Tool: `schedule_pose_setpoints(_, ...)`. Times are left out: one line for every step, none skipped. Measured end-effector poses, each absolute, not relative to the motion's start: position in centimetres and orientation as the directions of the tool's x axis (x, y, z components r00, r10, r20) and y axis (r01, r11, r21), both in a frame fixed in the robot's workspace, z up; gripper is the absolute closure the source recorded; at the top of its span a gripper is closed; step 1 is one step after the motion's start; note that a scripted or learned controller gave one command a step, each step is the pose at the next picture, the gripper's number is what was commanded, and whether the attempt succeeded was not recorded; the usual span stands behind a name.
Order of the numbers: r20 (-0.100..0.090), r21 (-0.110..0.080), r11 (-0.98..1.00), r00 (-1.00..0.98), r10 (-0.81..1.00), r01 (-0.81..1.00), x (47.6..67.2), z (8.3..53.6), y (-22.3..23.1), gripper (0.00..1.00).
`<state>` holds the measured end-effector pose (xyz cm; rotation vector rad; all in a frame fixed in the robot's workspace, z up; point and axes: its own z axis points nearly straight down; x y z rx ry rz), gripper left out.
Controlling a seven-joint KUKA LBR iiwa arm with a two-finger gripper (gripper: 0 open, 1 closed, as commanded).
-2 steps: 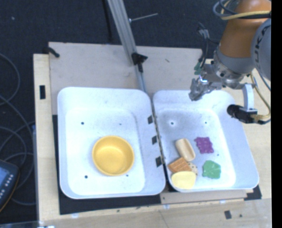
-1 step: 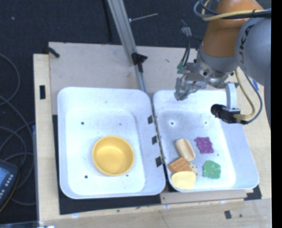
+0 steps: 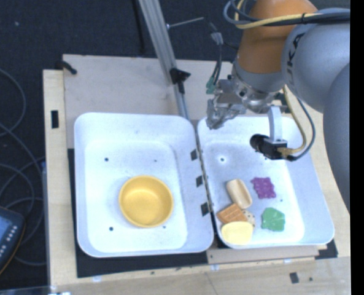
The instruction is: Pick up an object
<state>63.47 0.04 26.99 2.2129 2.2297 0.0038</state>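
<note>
Yellow bowl (image 3: 146,201) in left bin (image 3: 96,134)

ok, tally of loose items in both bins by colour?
Yellow: 2, a round yellow plastic bowl in the left bin and a pale yellow block in the right bin
Tan: 1, tan bread-like piece
Orange: 1, orange waffle-like piece
Purple: 1, purple lumpy piece
Green: 1, green lumpy piece
Total: 6

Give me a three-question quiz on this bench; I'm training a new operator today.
1. True or false: the yellow bowl lies in the right bin.
2. Which item sits nearest the purple piece? A) green piece B) yellow bowl
3. Fill in: the tool hangs over the right bin's ___ corner, far or near.

Key: 1 false, it lies in the left bin; 2 A; 3 far.
</note>
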Motion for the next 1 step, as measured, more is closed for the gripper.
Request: schedule_pose_setpoints(0.002, -0.001, 0.008, -0.008, 1.000, 1.000, 62.84, 27.09, 5.36, 1.00)
